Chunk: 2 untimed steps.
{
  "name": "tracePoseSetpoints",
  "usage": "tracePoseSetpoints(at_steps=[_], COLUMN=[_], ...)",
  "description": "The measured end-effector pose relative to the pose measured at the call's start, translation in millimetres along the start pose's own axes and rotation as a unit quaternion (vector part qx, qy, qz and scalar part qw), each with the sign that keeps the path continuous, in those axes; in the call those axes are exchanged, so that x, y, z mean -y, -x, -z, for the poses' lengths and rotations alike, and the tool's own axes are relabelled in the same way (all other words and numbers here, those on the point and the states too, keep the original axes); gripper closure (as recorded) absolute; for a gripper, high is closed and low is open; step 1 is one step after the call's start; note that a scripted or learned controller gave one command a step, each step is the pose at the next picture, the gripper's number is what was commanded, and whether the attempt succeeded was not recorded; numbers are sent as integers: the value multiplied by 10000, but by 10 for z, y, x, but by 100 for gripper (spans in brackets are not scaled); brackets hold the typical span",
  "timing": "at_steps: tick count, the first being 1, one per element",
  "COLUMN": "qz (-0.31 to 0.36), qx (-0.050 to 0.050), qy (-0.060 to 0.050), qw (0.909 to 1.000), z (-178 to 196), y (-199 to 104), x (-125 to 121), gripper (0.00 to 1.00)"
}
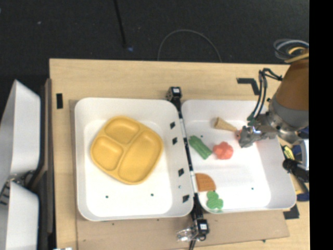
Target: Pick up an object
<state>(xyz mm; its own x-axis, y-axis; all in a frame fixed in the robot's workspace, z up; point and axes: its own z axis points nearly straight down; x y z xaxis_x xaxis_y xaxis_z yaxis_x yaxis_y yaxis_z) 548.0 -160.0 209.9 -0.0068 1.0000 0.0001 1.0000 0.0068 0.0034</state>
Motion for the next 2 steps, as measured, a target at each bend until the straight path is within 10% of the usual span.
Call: tracePoseSetpoints(at_steps=[2], qz=[6], qx=[-6], qy=[2], qw=[10000], z=[178], y=[-1092], x=[-231], gripper=[100])
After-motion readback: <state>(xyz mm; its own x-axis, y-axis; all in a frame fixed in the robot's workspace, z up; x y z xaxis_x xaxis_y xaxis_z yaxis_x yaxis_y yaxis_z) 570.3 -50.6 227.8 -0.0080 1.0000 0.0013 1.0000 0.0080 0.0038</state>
